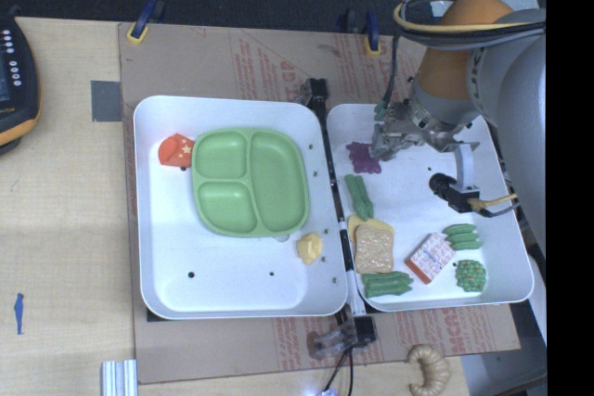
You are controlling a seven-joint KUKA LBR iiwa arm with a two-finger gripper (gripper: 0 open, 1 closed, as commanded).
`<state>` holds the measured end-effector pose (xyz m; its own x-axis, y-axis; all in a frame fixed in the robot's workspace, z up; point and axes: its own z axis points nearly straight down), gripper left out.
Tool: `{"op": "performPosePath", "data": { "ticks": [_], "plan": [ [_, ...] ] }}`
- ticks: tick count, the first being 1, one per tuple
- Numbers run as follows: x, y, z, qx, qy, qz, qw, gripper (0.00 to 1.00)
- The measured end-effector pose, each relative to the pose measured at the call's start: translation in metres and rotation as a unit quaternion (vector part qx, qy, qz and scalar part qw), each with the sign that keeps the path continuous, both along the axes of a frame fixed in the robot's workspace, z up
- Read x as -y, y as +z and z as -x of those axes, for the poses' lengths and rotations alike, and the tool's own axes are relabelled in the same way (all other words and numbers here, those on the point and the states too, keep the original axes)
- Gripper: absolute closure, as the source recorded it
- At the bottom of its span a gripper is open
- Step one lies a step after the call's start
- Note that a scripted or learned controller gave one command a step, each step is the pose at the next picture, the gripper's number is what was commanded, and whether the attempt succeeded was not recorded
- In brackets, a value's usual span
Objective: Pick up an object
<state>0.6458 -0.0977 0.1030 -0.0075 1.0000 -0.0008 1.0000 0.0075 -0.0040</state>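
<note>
1. Purple toy [364, 159], looks like a little bunch of grapes, is the piece sitting closest to the gripper [383, 146]. It lies flat on the floor of the right bin [506, 292], up in that bin's far-left corner, just beside the wall between the two bins.
2. Gripper hangs right over that corner, its tip just to the right of the purple toy and pretty much at its edge. Honestly can't tell from this angle how the pincer is set, the tip is just a dark clump, and nothing visibly sits in it.
3. Arm [483, 60] comes in from the right, orange band above the wrist, a yellow-and-black cable looped around the top.
4. Rest of the right bin: a long green pod [358, 196] just below the purple toy, a slice of toast [374, 249] with a yellow piece peeking out behind it, a green bean bundle [386, 284] at the near edge, a red-and-white packet [431, 257], a small green pod [461, 236] and a broccoli floret [471, 274] toward the right.
5. Left bin [167, 292] holds a green divided plate [251, 182], tilted a bit, with a red toy [175, 150] touching its left edge and a small yellow piece [309, 247] near its lower right corner.
6. Outside the bins, a tan curled thing [430, 368] lies on the bench near the front.
</note>
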Motion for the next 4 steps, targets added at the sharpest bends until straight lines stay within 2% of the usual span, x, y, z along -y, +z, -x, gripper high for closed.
{"op": "performPosePath", "data": {
  "ticks": [1, 2, 3, 4],
  "plan": [
    [0.000, 0.000, 0.000, 0.000, 0.000, 0.0001, 1.0000, 0.00],
    [-0.002, -0.011, -0.011, 0.002, -0.001, 0.0001, 1.0000, 0.00],
    [-0.001, 0.000, -0.011, 0.003, 0.001, 0.0006, 1.0000, 1.00],
    [-0.001, 0.000, -0.011, 0.002, 0.001, 0.0008, 1.0000, 0.00]
  ]
}}
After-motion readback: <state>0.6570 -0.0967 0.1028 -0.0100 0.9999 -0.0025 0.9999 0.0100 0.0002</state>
